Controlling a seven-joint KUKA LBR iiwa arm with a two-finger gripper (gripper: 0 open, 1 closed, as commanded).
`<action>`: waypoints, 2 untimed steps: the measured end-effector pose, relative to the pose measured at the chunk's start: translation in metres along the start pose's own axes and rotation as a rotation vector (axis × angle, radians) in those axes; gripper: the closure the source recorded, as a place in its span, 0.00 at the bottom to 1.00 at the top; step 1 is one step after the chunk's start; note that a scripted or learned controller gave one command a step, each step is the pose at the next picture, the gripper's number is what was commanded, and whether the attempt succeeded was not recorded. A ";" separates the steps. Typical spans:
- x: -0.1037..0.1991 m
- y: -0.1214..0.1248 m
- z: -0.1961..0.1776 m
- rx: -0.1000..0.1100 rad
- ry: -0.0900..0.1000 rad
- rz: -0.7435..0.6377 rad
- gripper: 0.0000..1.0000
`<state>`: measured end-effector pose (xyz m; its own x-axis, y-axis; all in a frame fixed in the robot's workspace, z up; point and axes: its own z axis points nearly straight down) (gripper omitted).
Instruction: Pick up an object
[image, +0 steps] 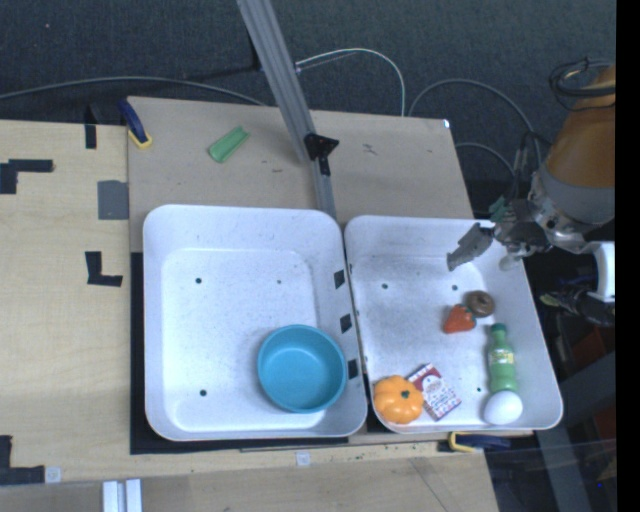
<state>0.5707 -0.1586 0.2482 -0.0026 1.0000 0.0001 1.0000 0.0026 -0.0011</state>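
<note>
Two white bins (160, 300), six objects.
One blue bowl (301, 367) lower centre; five items lower right; gripper (478, 245) fingers' state unclear.

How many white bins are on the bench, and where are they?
2. The left bin holds a blue bowl. The right bin sits right beside it and holds several small objects along its right and lower edges.

Your arm (585, 150) comes in from the right, its orange band uppermost and the grey wrist angled down and to the left. The gripper (472, 245) juts out leftward from the wrist, nothing between its fingers, which look close together.
</note>
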 end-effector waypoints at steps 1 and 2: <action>0.000 0.000 0.000 0.000 0.000 0.000 0.00; 0.006 0.005 0.047 0.004 0.000 0.001 0.00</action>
<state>0.5752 -0.1527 0.2016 -0.0019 1.0000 0.0001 1.0000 0.0019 -0.0054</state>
